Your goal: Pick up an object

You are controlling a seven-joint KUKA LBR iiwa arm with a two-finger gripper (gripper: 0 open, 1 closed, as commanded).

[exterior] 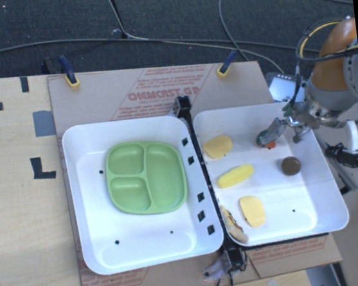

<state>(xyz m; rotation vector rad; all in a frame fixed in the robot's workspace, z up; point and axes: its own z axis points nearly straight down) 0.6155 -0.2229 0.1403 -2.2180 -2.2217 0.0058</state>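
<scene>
The right bin (318, 219) holds several small items: a pale yellow rounded piece (218, 146), a yellow oblong piece (235, 176), a yellow block (253, 211), a small brown round object (290, 165) and a tan piece (233, 224) against the bin's near-left wall. My gripper (283, 134) hovers over the far right part of this bin, just above and behind the brown round object. Its fingers (266, 138) are spread open with nothing between them.
The left bin (94, 246) carries a green divided plate (147, 177). A black divider (196, 169) runs between the bins. Cables (242, 27) lie on the dark floor behind the bench, and two clamps (69, 76) hold the board's far edge.
</scene>
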